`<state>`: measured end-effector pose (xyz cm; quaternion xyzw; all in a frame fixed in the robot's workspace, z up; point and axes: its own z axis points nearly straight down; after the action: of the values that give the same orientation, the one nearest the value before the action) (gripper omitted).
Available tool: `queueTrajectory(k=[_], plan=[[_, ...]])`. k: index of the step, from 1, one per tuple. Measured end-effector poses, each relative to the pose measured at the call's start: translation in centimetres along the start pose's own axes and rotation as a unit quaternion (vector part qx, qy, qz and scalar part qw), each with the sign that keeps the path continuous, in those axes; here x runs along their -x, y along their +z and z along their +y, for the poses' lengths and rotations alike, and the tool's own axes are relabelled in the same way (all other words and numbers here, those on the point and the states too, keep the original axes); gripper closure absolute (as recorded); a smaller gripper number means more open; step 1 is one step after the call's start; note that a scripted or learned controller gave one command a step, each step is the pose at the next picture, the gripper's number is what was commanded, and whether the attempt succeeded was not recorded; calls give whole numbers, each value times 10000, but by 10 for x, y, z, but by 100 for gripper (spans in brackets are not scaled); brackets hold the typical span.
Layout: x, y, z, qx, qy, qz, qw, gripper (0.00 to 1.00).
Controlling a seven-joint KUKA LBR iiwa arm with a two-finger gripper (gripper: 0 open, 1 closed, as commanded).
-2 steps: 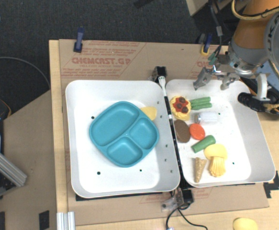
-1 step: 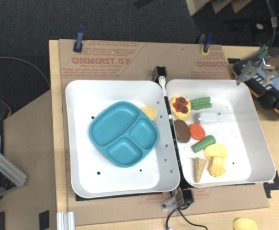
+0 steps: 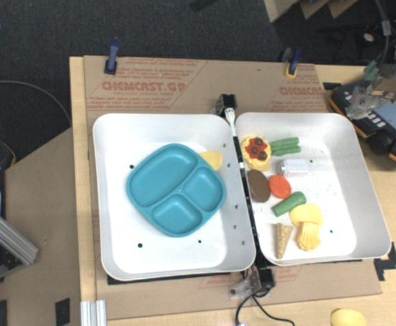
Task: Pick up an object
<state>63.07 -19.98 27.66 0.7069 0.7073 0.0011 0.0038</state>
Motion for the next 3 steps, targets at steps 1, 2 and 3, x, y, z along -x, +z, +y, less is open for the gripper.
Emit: queueTrajectory(k=[1,2,3], plan=[[26,30,-71,-63,27,22,10000,100],[-25,-65,-102,20,-21,11,10000,100],[-56,-157,-120,37,-18,5,10000,100]])
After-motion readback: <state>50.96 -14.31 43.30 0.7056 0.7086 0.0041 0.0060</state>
